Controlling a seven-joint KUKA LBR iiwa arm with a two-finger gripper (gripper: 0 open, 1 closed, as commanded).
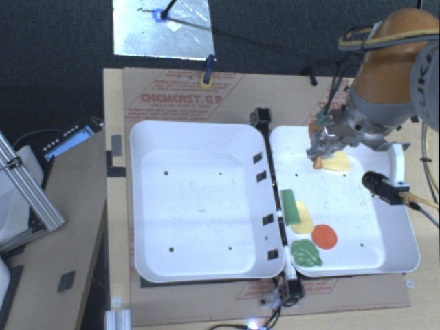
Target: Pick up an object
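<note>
My gripper hangs low over the far part of the right bin, reaching in from the right. A small orange piece shows just beneath its tip, and whether it is gripped cannot be told. A pale yellow flat piece lies right beside it. Nearer the front left of that bin lie a green block, a yellow piece, a red-orange disc and a green leafy piece.
The left bin sits beside the right one, with a black clipped divider where their rims meet. Both stand on a cardboard sheet. A metal rail lies off the bench at the left.
</note>
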